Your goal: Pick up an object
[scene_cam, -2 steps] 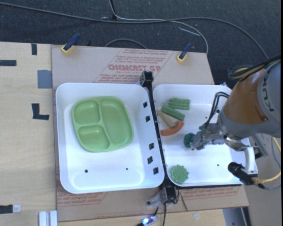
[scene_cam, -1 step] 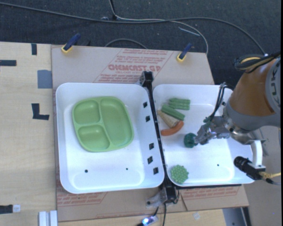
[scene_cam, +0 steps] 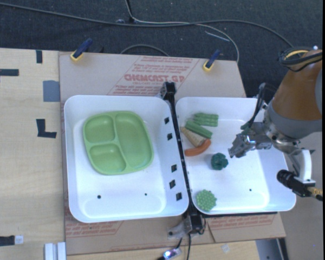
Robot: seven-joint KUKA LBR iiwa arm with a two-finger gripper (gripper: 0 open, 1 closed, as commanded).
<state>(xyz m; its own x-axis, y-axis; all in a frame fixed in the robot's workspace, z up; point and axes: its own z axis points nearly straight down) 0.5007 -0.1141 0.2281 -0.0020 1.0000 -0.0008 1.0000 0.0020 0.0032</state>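
The right bin [scene_cam: 260,196] holds several toy foods: two green bean-like pieces [scene_cam: 203,119], a tan wedge [scene_cam: 192,137], an orange carrot-like piece [scene_cam: 197,149], a dark green broccoli-like piece [scene_cam: 219,161] and a light green bumpy ball [scene_cam: 206,200]. My gripper [scene_cam: 238,147] hangs over the right bin, just right of and above the dark green piece. Nothing shows between its tips, and the arm's grey body with its orange band [scene_cam: 298,99] rises to the right.
The left bin [scene_cam: 78,199] holds a light green divided plate [scene_cam: 118,142]. A black divider with clips [scene_cam: 176,161] runs between the bins. Cardboard [scene_cam: 151,72] lies under both, with yellow-blue clamps at its far edge and cables on the dark floor behind.
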